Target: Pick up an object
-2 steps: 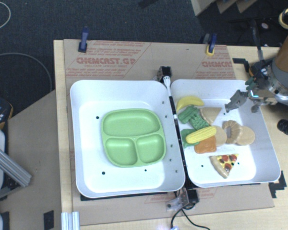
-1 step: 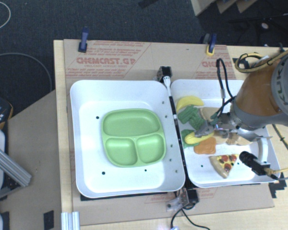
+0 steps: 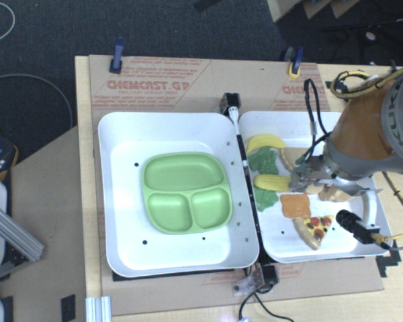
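Carpet, dark grey, is lying around the bench in the camera view, and a metal rail is slanting across the lower left corner. A brown board with red lettering is covering the bench top. Two clamps are gripping its far edge: a blue clamp and a second clamp with yellow on it.

Two white bins are sitting side by side on the board. The left bin is carrying one green plate with three compartments, well apart from the jaws. The arm is reaching over the right bin, and the gripper is hanging over the toy food there. Whether the jaws are standing wide or narrow cannot be told from this angle.

One corn cob is lying just beside the jaws, on the side toward the plate. One toast slice is lying just nearer the camera than the jaws, and one pizza slice is lying nearer still. One banana is curving on the far side of the jaws. One green leafy piece is sitting between the banana and the corn cob.
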Controlling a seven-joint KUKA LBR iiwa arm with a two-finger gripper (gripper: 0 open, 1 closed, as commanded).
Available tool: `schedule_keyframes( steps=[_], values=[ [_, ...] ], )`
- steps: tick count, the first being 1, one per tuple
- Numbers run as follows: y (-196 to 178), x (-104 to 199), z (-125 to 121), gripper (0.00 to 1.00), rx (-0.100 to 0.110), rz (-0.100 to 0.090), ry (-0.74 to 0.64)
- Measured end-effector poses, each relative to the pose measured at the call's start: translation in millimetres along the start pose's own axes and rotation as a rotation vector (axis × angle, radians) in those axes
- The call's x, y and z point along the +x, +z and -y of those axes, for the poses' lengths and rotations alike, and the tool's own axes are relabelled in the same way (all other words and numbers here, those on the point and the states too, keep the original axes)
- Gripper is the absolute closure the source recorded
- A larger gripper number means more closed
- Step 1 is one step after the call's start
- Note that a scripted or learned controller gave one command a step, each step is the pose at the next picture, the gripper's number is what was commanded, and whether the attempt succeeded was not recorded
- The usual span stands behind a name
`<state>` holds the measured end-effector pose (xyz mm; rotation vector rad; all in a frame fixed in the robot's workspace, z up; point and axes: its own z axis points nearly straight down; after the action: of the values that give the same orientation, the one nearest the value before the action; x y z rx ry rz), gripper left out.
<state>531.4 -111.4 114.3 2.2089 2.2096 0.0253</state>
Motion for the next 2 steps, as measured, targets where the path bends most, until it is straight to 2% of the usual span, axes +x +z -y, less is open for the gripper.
schedule_keyframes(
  steps=[1, 2],
  values=[
    [-75, 73, 39, 1.00, 0.018, -0.004, -0.007],
    [-257, 124, 44, 1.00, 0.004, -0.005, -0.008]
  ],
)
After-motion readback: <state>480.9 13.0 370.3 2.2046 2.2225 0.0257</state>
